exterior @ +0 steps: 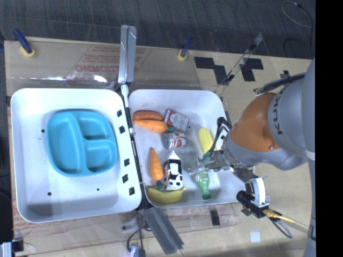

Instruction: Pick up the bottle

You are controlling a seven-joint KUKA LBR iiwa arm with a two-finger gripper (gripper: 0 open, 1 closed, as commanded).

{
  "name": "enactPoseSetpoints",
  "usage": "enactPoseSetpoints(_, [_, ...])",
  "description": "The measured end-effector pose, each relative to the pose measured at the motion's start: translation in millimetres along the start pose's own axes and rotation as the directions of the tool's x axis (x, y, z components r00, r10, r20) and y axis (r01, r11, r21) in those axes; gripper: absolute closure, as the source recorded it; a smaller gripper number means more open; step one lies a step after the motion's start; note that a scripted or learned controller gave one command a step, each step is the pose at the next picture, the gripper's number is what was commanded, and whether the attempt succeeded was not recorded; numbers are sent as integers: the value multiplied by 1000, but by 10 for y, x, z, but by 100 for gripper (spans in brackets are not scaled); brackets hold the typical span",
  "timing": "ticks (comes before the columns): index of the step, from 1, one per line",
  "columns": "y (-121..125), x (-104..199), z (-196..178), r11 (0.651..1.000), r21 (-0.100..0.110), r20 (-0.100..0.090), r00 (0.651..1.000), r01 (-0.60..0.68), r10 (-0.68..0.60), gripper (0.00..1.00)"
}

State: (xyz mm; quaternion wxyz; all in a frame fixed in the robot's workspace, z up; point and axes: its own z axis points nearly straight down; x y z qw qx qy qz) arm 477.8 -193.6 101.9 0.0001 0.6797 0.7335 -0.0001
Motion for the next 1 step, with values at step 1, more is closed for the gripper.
enactPoseSetpoints(1, [11, 220, -954, 955, 2, -1, 955, -298, 298, 100])
